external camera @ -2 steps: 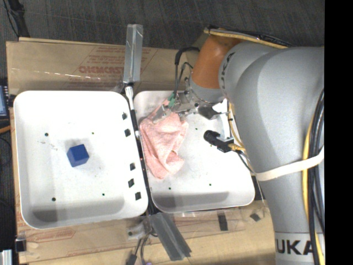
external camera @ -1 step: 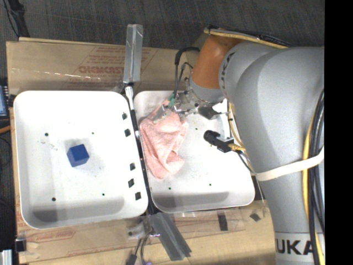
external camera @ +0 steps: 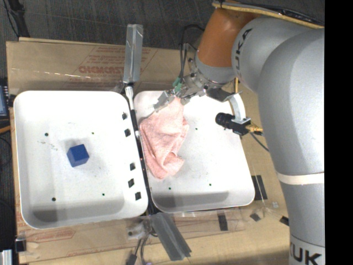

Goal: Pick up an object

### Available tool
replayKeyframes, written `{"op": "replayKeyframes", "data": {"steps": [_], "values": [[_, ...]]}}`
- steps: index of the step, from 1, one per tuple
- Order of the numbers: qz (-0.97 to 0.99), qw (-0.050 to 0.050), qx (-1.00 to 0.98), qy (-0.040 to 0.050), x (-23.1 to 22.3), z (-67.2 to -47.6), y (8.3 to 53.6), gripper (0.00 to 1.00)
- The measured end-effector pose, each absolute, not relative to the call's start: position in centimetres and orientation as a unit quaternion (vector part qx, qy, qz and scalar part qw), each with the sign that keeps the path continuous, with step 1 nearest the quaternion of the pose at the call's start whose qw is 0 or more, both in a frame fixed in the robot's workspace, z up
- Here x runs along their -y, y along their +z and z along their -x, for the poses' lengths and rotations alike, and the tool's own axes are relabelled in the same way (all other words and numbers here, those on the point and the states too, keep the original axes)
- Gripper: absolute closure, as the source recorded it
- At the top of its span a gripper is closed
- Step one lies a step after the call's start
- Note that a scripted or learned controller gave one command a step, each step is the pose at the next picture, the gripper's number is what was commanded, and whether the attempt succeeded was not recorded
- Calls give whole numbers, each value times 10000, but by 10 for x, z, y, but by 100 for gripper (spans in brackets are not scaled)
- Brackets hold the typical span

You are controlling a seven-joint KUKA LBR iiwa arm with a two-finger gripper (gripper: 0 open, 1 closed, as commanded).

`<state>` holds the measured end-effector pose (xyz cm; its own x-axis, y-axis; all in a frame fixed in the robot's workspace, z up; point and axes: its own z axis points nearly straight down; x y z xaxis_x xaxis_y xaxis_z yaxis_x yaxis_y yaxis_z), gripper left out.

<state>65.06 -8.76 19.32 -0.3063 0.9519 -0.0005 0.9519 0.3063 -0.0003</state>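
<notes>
Claw at the cloth's top corner

The claw (external camera: 175, 94) pinches the pink cloth (external camera: 164, 139), which hangs into the right bin (external camera: 231, 170); the lift looks begun, not finished. A blue cube (external camera: 78, 154) sits in the left bin (external camera: 33, 126).

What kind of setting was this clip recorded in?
Likely a robotics lab bin-picking bench: a KUKA arm reaches over two white bins on cardboard, one with a blue cube, the other a pink cloth under the gripper.
</notes>
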Motion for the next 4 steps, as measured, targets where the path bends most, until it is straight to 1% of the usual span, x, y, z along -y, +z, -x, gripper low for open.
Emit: {"op": "replayKeyframes", "data": {"steps": [1,2,3,4], "values": [[-5800,17,-8146,10,100,-631,94,0],[-6239,6,-7815,-1,97,-657,94,0],[-6556,16,-7551,4,211,-658,96,0],[-6265,21,-7794,7,209,-598,95,0]]}}
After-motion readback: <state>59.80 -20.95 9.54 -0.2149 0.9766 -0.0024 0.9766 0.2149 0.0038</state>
